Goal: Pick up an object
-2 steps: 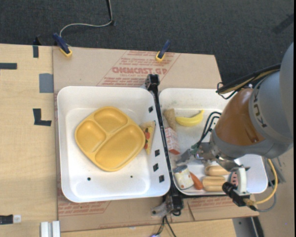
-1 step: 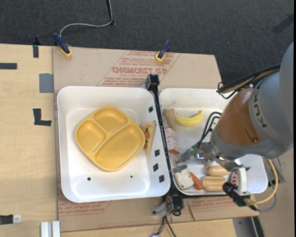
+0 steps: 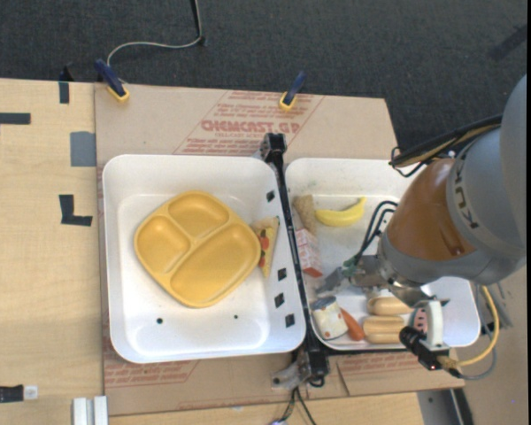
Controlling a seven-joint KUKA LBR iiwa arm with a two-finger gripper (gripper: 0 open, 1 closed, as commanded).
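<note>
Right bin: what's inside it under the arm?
The right bin shows a banana near its far wall, two hot dog buns, a carrot-like piece and small food toys by the divider. The arm covers the bin's right part.

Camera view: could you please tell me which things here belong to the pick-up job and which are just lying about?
Job:
- claw, low in the right bin
- banana
- two hot dogs
- carrot
- small items along the bin's left side

Lying about:
- yellow plate in the left bin
- two clamps
- cardboard under the bins
- cable on the floor
</note>
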